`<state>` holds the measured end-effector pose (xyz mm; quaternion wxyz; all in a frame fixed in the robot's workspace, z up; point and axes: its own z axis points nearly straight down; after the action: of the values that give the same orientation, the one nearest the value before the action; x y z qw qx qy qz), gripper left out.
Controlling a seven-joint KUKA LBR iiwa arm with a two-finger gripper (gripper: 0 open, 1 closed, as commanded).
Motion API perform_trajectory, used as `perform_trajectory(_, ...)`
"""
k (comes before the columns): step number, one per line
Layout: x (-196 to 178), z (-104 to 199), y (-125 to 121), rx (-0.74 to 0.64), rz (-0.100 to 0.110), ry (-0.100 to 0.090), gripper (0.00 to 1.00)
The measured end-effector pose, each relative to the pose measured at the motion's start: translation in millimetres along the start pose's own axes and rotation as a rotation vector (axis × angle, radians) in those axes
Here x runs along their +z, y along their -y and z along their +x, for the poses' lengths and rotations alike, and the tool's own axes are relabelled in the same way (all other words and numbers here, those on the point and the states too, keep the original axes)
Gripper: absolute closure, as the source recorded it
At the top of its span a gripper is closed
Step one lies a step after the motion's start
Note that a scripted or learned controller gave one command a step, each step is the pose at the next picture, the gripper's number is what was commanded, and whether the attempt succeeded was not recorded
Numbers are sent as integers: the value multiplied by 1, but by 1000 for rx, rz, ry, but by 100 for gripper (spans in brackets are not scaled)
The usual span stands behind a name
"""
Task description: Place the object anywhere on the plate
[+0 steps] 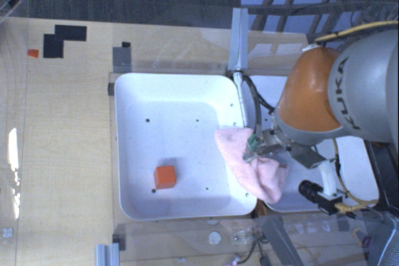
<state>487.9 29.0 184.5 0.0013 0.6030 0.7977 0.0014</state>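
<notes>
On the pale wooden counter (62, 165) the left white bin (134, 103) carries a small orange cube (165, 177), sitting low and left of centre on the bin's floor, apart from the walls. Farther right, a pink cloth (249, 165) is draped over the divide between the two bins, its upper corner lying inside the left bin and its lower folds hanging toward the right bin (355, 159). The gripper (262, 147) sits right on top of the cloth's upper right part, touching it; the cloth bunches around the gripper, but whether the gripper is closed on the fabric or merely pressed into it, I cannot tell. The orange cube lies well to the left of the gripper, untouched. The grey arm with its orange band (312, 96) looms above the right bin.
</notes>
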Motion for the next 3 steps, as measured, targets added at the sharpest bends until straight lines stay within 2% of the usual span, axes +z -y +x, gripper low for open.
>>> perform_trajectory(1,-8,-66,18,38,-1,2,100)
perform_trajectory(2,-5,-15,4,68,-2,1,100)
perform_trajectory(3,-19,-21,4,24,-3,1,100)
